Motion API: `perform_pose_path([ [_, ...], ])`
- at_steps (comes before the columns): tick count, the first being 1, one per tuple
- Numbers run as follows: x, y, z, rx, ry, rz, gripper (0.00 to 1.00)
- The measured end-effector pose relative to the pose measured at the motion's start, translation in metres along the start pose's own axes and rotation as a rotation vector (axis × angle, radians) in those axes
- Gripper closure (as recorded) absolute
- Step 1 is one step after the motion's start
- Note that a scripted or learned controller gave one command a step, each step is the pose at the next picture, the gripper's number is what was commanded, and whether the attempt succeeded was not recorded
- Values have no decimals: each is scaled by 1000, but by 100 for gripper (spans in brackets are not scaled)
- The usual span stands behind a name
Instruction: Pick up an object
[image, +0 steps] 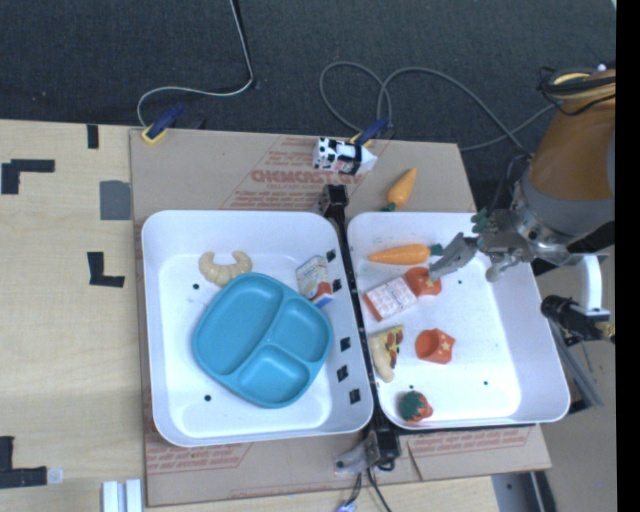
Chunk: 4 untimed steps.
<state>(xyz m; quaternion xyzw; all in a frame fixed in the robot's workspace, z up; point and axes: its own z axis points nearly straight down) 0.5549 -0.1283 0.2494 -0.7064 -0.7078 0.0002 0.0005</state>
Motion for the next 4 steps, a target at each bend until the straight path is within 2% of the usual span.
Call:
perform_pose_path([
  [1, 6, 74, 89, 3, 0, 0, 0],
  [2, -25, 114, 154, -9, 3, 1, 0],
  [4, 2, 116, 156, -9, -9, 5, 0],
])
